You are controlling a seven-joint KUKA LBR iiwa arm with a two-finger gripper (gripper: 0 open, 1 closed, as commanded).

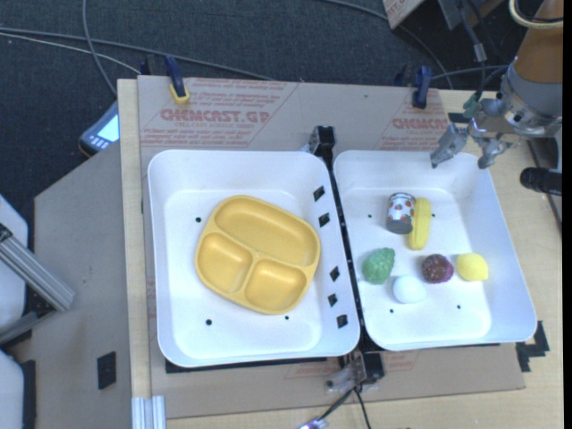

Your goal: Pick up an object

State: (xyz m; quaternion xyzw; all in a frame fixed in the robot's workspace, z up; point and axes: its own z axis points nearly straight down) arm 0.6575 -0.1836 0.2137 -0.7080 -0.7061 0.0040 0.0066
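While the gripper (466, 148) hovers with its fingers spread and nothing between them at the upper right of the frame, over the right bin's (509, 275) far rim, a banana (420, 222) lies inside that bin beside a small can (400, 213). Lower sit a green ball (379, 265), white ball (408, 289), purple fruit (437, 268) and lemon (472, 267). At centre left, the left bin (170, 266) holds a yellow divided plate (257, 254). Both bins rest on a cardboard-covered bench (223, 105); dark carpet (179, 25) with cables fills the top.

Arm at upper right, gripper (466, 148) pointing down-left, jaws spread apart, nothing between.
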